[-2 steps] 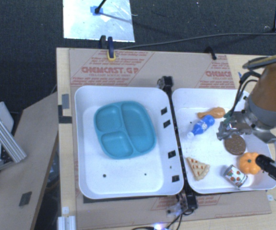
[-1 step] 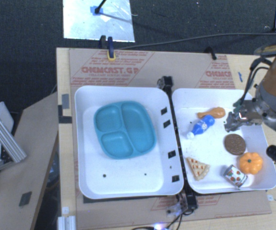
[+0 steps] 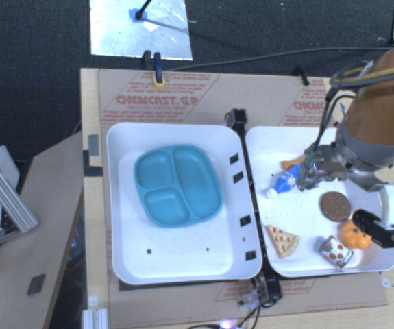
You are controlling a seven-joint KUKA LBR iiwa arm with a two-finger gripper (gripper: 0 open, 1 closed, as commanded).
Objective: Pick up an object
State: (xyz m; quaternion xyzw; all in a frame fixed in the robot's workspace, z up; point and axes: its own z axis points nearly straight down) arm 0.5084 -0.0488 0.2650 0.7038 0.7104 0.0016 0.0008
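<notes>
From my remote seat, the arm hid the right bin's far corner. The gripper sat low beside the blue bottle (touching, I thought), and I could not tell its grip. An orange scrap peeked out behind.

A single fixed camera sits above the counter and looks down on it at a slant, from far enough back to take in both white bins whole. The left bin, with its blue divided plate, lies near the middle of the frame; the right bin reaches toward the right edge. The arm enters above the right bin from the frame's right. Beyond the counter's far edge, dark floor fills the top.
</notes>
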